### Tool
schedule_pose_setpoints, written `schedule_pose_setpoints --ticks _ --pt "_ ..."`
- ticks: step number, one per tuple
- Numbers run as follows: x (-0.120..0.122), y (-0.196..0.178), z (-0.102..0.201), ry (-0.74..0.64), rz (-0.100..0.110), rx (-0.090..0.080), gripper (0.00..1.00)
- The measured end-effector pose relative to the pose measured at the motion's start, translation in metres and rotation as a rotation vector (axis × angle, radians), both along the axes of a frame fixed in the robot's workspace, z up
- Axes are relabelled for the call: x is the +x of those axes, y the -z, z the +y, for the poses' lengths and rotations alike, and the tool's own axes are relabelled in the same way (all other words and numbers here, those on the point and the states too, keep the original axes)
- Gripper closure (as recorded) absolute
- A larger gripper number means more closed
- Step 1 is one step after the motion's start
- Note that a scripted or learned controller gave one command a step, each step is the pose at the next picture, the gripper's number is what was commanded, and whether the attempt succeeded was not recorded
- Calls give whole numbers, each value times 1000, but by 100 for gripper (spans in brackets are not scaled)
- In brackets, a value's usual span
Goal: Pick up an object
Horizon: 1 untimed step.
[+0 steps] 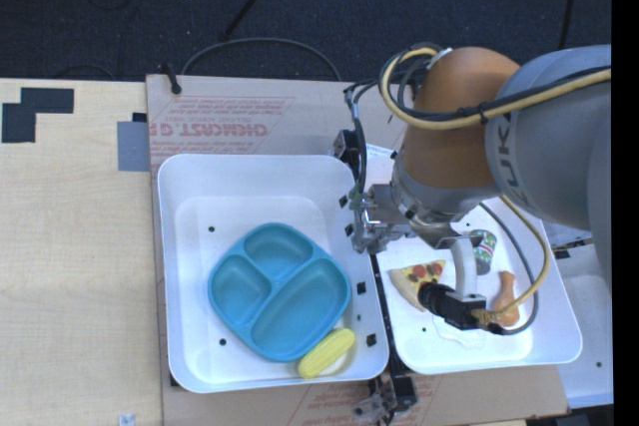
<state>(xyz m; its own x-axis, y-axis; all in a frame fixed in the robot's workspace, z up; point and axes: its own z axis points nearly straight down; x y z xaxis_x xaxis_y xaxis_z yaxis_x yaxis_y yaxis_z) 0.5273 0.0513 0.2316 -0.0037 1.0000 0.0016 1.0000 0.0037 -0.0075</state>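
Camera view: pizza slice (417, 276) lies in right bin (554, 334) near the jaws, whose state I cannot tell.

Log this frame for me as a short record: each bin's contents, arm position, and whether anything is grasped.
left bin: blue divided plate; yellow corn cob at the plate's near edge
right bin: pizza slice; orange piece; small can-like item, too small to identify
arm: over the right bin
gripper: by the wall between the bins
grasp: none visible
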Motion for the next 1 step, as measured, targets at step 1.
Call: schedule_pose_setpoints --ticks 1 --pt "-8 3 49 -1 -1 0 100"
